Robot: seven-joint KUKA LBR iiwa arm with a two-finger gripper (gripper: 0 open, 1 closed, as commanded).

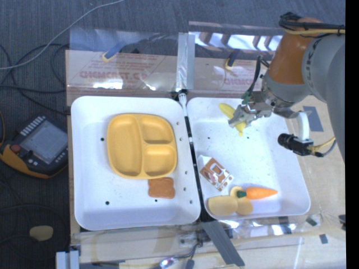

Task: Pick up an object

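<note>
My gripper (242,116) hangs low over the back left part of the right bin (291,167). It sits right over the middle of a yellow banana (226,110). The banana's two ends stick out on either side of it, one toward the bin's back left, one toward the front. Whether the banana is held or just lies under the gripper is hidden. Near the right bin's front lie an orange carrot (260,193), a pale yellow rounded piece (225,205) and a brown-and-white checked item (216,172).
The left bin (90,200) holds a yellow divided plate (141,145) and a brown toast-like piece (161,188) at its front. A black cylinder on the arm (293,142) juts over the right bin's right side. A pendant (36,144) lies on the floor at left.
</note>
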